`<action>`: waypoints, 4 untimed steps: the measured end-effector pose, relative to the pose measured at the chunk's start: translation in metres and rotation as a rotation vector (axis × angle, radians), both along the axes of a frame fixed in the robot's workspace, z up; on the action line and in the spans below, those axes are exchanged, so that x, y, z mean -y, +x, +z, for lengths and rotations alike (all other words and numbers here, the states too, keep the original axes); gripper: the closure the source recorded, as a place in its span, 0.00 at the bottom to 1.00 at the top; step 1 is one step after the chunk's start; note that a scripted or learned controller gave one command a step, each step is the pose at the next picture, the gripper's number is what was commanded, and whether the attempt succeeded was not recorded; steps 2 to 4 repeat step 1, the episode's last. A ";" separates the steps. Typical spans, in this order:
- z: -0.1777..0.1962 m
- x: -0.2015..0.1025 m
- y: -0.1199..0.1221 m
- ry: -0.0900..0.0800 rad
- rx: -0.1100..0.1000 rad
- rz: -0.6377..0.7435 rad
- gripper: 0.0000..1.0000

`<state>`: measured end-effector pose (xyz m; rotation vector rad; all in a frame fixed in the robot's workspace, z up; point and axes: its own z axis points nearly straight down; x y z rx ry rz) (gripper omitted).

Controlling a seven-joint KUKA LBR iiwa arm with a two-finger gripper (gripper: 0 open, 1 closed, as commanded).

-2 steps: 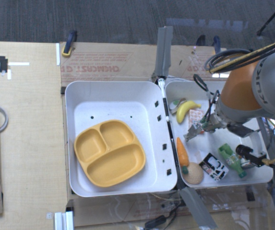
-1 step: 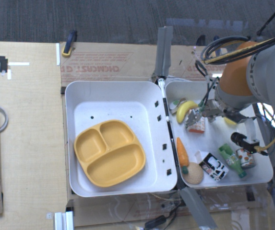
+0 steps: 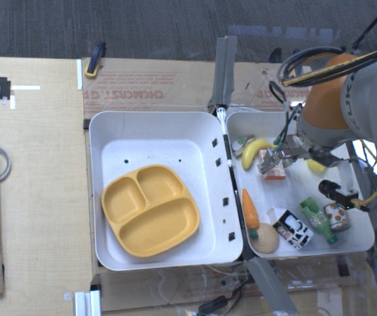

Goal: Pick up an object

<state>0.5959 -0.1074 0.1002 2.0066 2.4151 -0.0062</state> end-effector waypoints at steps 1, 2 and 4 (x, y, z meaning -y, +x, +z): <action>0.091 -0.023 -0.006 0.002 0.001 0.018 1.00; 0.091 -0.023 -0.006 0.002 0.001 0.018 1.00; 0.091 -0.023 -0.006 0.002 0.001 0.018 1.00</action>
